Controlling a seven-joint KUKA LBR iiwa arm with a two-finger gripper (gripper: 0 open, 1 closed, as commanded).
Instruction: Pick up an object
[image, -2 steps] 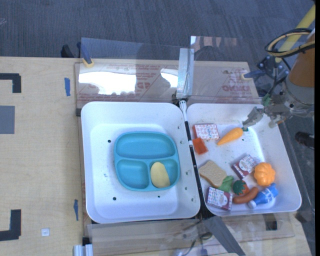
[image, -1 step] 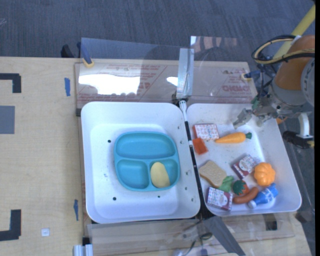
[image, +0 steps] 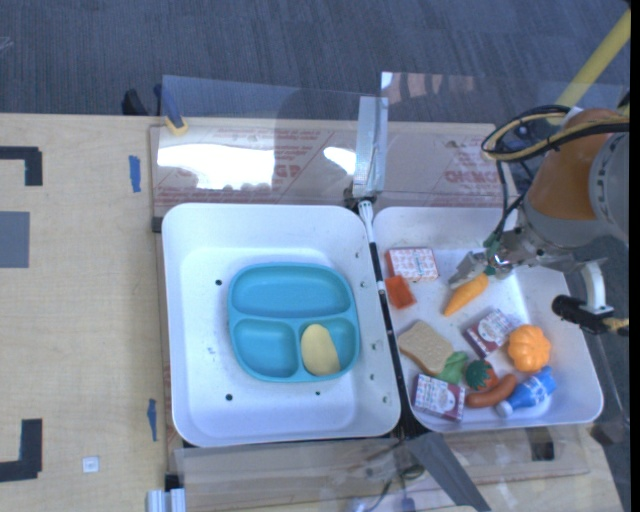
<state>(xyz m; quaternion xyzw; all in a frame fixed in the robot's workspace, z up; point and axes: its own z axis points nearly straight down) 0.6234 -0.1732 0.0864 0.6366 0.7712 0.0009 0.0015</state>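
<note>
White plastic, two shallow bins side by side on a light wood bench (image: 80, 350). Left bin (image: 190, 250) carries a blue divided tray (image: 290, 290) set near its centre; tray has one long upper compartment and two lower ones. A yellow potato-shaped piece (image: 320, 350) lies in the lower right compartment, touching nothing else. Right bin (image: 585, 395) holds the clutter of toy food. Arm (image: 575, 185), grey with orange band, enters from the right and reaches over the upper right part of this bin. Gripper (image: 480, 268) sits low over the bin floor with its fingers spread apart, not clamped on anything; its tips are just beside the thick end of a carrot (image: 465, 294), which lies on the bin floor, tilted, pointed end toward lower left. Whether the tips touch the carrot cannot be resolved. Other contents, roughly by size: tan bread slice (image: 426, 345) near the bin's left centre; orange pumpkin-like piece (image: 529, 347) at right; red-and-white packet (image: 412, 263) at upper left; a second such packet (image: 437, 396) at the lower edge; a third, smaller (image: 492, 329), between carrot and pumpkin; red sausage (image: 490, 392) along the bottom; blue-and-white item (image: 530, 393) just right of it; green piece (image: 457, 365) beside the bread; small orange-red block (image: 400, 292) under the upper packet.
</note>
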